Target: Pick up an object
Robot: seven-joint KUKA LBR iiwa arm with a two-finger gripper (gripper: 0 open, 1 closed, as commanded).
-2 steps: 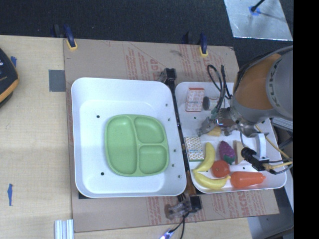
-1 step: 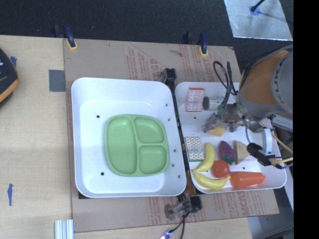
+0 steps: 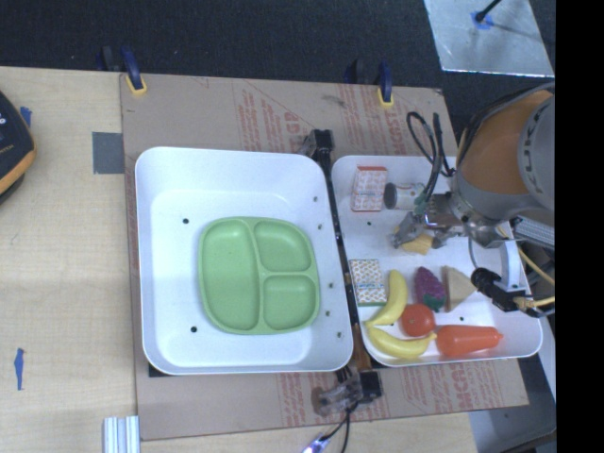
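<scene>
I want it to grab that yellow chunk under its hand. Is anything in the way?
Nothing visible is. The hand sits right over the yellow chunk in the right bin, seemingly touching it. The small box lies beyond it, the bananas and tomato nearer the front, all off to the side.

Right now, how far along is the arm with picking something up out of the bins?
Done: the grey arm's two-finger gripper is down in the right white bin, over a small yellow piece. In hand: nothing clearly between the fingers. Left: grip and lift. The yellow bananas, red tomato, orange carrot and purple toy lie there; the green divided plate sits in the left bin.
</scene>
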